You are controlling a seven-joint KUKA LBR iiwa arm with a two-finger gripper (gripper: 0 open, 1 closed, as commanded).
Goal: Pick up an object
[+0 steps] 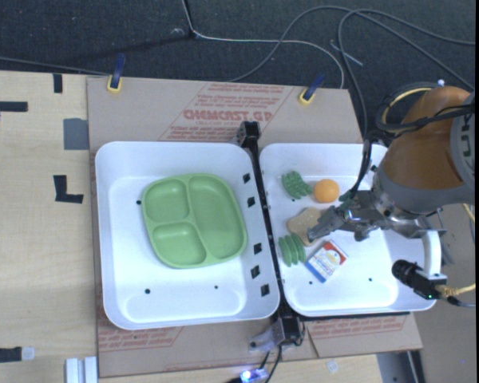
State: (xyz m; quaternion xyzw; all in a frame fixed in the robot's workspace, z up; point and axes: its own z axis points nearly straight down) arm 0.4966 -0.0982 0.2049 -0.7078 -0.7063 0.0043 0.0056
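- The left bin point(116, 214) holds a green divided plate point(193, 220).
- The right bin point(343, 298) holds a tan block point(303, 223), a red-and-white packet point(326, 261), two green pieces point(296, 185) point(292, 250) and an orange ball point(326, 191).
- The gripper point(329, 223) sits low beside the tan block; grip state cannot be determined.

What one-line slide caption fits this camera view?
Gripper poised low over the tan piece in the right bin; green divided plate in the left bin.

Grey arm point(431, 183), orange band, black cables
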